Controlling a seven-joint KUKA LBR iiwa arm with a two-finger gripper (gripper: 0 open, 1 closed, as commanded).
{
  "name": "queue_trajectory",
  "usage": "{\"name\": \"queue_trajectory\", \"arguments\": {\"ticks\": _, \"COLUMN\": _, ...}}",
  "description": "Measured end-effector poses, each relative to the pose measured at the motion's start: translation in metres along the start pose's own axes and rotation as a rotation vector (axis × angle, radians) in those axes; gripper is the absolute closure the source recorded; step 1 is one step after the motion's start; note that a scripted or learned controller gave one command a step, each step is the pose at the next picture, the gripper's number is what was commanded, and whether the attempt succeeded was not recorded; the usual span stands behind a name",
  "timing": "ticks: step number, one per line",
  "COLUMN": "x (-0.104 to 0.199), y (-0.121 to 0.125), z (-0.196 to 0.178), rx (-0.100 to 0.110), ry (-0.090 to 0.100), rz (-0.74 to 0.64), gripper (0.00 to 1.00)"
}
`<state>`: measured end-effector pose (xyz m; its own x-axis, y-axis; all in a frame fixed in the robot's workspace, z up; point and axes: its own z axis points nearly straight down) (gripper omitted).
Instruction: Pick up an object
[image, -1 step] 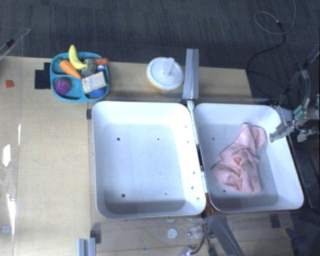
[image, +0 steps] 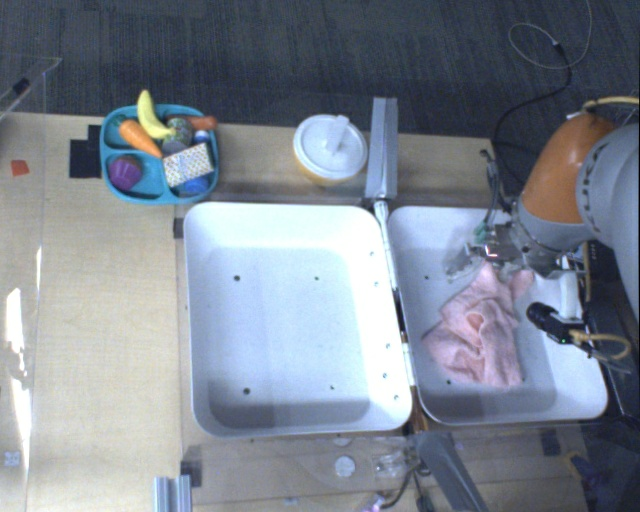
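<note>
Bench, two white bins | arm reaches from right | end effector (image: 487, 250) over pink cloth (image: 478, 332), grip state unclear

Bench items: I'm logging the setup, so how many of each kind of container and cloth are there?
White bins: 2 (left, right)
Pink cloth: 1
Blue tray of toy food: 1
Lidded cup: 1
Total: 5

A crumpled pale pink cloth (image: 478, 330) lies in the right bin (image: 440, 400), bunched in soft folds toward its middle and right side, its upper end drawn up in a narrow tail toward the bin's far right part.
</note>
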<state>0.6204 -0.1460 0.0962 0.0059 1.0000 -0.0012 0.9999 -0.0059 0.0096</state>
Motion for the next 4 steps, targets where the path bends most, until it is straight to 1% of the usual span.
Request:
{"name": "queue_trajectory", "arguments": {"ticks": 1, "x": 0.012, "y": -0.040, "z": 0.003, "rx": -0.011, "ry": -0.004, "rz": -0.120, "gripper": 0.00}}
{"name": "queue_trajectory", "arguments": {"ticks": 2, "x": 0.044, "y": -0.076, "z": 0.002, "rx": -0.014, "ry": -0.006, "rz": -0.335, "gripper": 0.00}}
{"name": "queue_trajectory", "arguments": {"ticks": 3, "x": 0.043, "y": -0.071, "z": -0.011, "rx": -0.028, "ry": -0.012, "rz": -0.335, "gripper": 1.00}}
{"name": "queue_trajectory", "arguments": {"ticks": 4, "x": 0.080, "y": -0.046, "z": -0.091, "rx": 0.001, "ry": 0.001, "rz": -0.108, "gripper": 1.00}}
